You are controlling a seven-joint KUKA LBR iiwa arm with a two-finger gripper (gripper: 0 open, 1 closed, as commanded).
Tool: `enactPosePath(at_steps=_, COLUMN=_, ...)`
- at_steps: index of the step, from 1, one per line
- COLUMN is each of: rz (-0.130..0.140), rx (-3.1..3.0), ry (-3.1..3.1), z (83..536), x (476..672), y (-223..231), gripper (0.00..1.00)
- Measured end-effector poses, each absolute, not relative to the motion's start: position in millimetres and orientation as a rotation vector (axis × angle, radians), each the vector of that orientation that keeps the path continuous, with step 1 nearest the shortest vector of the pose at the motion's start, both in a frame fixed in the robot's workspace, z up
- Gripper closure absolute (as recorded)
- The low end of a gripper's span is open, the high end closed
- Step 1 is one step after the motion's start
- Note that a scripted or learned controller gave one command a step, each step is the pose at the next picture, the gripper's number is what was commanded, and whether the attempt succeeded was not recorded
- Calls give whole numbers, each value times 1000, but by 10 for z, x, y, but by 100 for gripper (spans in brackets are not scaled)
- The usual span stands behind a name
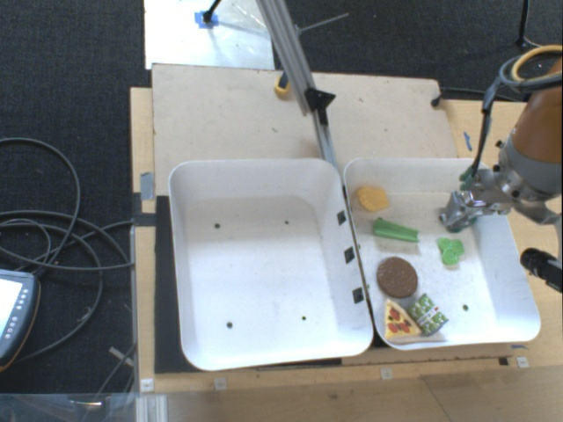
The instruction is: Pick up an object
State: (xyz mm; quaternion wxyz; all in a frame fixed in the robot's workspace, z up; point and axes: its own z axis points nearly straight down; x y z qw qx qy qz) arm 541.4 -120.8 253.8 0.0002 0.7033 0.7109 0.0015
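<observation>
pincer (456, 215) of mine is hovering over the right bin (526, 310), its state i cannot tell; nothing is being lifted yet. candidate objects are lying nearby: green piece (451, 251), green pod (395, 230), brown disc (397, 277).

No readable text, brand, number or sign anywhere from this angle. Small green carton (428, 314) in right bin (519, 310): printed pattern, too small to read. Pizza-slice card (399, 321) beside it: picture only, no lettering made out. Handheld screen (12, 310) at left edge: lit, contents illegible.
</observation>
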Motion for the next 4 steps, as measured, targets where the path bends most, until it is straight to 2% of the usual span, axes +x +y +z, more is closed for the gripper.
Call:
enactPosePath(at_steps=3, rz=6, rx=2208, ry=2233, z=2687, x=5886, y=465, gripper=100)
enactPosePath(at_steps=4, rz=3, rx=2211, ry=2233, z=2482, x=6013, y=973, gripper=100)
